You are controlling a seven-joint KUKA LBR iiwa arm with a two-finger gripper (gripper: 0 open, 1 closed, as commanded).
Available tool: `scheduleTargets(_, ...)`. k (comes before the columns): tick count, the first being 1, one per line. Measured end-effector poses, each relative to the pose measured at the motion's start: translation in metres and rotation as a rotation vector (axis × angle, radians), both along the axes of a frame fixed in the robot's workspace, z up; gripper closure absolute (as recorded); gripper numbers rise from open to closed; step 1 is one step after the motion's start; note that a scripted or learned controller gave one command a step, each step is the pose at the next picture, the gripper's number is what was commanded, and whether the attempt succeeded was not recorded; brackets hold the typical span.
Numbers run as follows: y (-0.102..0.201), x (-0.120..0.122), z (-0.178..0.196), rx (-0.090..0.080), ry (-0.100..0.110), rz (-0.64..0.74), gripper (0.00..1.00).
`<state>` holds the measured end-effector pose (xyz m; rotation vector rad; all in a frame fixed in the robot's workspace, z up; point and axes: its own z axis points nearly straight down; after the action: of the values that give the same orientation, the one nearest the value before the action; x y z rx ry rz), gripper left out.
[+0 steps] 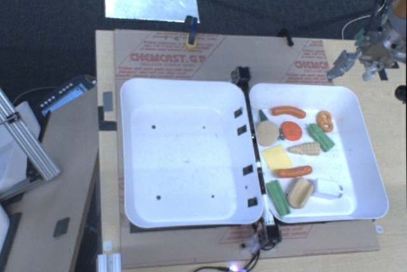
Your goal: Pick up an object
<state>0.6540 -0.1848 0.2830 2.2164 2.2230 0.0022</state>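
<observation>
The bench (159, 51) carries two white bins. The left bin (184, 150) sits beside the right bin (365, 156), which holds toy food: a yellow cheese slice (277, 157), a red tomato (292, 131), two sausages, a corn cob (304, 149), a pretzel (324, 119). The jaws (356, 67) hover apart above the bench, past the right bin's far corner, gripping nothing.

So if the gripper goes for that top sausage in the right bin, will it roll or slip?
Probably some of both. The sausage is a smooth rounded cylinder, so it may roll sideways if nudged and could squirt out of a pinch. It looks like a small toy, likely light and fairly stiff. It lies apart from the tomato, leaving finger room.
</observation>
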Motion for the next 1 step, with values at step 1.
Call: scheduleTargets(1,-0.0138,0.0129,-0.1910,0.004,0.008,-0.001,0.00)
